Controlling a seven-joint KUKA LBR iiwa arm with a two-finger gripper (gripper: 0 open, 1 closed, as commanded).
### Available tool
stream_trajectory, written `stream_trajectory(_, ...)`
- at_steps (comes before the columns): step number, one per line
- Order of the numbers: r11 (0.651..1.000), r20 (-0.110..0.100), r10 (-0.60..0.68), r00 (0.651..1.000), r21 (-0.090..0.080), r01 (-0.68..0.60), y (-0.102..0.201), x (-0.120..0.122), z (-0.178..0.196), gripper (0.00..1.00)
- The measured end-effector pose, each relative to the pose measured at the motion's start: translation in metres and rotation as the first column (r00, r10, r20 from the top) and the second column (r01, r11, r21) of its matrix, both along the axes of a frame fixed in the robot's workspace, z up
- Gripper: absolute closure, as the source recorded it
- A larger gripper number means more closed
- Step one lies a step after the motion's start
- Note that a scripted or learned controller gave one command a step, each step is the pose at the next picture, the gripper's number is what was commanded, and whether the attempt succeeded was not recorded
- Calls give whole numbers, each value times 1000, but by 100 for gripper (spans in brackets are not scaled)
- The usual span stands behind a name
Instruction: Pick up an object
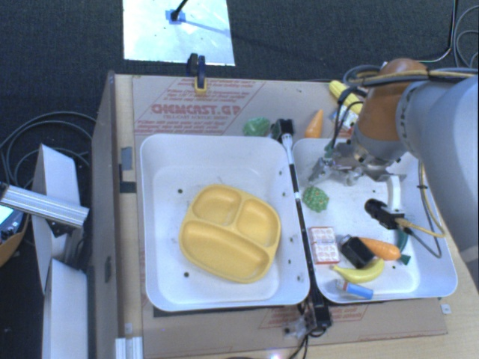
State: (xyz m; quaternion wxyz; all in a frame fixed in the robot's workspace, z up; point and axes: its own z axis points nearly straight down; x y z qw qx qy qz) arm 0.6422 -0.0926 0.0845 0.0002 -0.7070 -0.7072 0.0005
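My gripper (334,169) hangs low over the far left part of the right bin (434,271), its metal end near the bin's back wall. A green lumpy object (315,198) lies just in front of it, apart from it. Nearer the front lie a small pink and white box (323,244), a black block (356,251), an orange carrot (382,248), a yellow banana (360,272) and a small blue cylinder (358,292). Nothing shows between the gripper's ends. The arm hides part of the bin's far right side.
The left bin (165,200) holds a yellow divided plate (230,232). Behind the bins on the cardboard lie a green object (257,127), an orange cone (314,123) and a yellow object (340,91). A black-tipped tool (284,130) rests on the divider between the bins.
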Motion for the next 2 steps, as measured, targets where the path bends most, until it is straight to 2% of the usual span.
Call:
stream_trajectory(1,1000,14,-1,1000,-4,1,-45,27,90,0)
stream_trajectory(2,1000,-1,-4,1000,0,4,-108,24,-4,0)
